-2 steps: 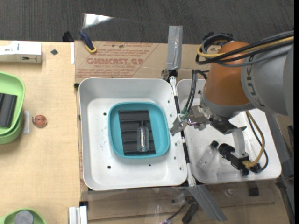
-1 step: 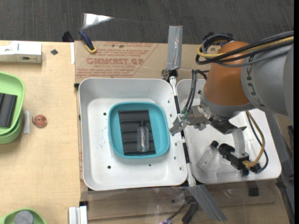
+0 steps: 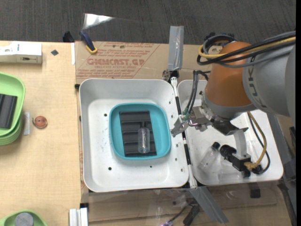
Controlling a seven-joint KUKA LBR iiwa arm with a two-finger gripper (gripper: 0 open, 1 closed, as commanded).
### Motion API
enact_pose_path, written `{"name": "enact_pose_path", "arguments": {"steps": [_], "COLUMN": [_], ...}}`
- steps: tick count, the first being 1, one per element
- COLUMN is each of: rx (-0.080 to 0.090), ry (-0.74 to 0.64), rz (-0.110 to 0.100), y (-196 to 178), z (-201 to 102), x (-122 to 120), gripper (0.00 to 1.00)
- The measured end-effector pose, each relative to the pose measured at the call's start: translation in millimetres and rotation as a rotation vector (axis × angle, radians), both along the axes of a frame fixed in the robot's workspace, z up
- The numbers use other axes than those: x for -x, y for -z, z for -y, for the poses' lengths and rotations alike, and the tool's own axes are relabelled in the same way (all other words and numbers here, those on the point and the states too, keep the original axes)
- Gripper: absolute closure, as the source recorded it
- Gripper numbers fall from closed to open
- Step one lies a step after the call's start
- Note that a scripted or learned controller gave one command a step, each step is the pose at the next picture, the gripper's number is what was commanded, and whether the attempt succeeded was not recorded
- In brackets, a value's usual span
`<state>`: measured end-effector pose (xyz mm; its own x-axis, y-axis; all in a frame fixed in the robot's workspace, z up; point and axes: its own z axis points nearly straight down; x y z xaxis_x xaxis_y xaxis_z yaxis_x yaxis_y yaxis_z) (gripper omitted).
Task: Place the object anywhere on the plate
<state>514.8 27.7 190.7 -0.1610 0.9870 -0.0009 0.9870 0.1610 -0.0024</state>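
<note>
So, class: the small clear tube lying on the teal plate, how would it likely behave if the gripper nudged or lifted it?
The clear tube looks cylindrical and lies on its side, so a nudge would probably roll it. It rests on the dark ridged insert of the teal plate, whose grooves may check that. Its glossy transparent surface suggests it is slippery, light, perhaps fragile.

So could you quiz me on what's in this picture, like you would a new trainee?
1. True or false: the clear tube lies on the black tray in the teal plate.
2. Which bin holds the plate: A) left bin B) right bin?
3. Fill in: the arm hangs above the ____ bin.

Key: 1 true; 2 A; 3 right.
</note>
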Motion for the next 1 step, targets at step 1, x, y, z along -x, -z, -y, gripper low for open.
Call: {"name": "enact_pose_path", "arguments": {"steps": [1], "rx": [0.0], "ry": [0.0], "rz": [0.0], "y": [0.0], "z": [0.0], "x": [0.0], "gripper": [0.0]}}
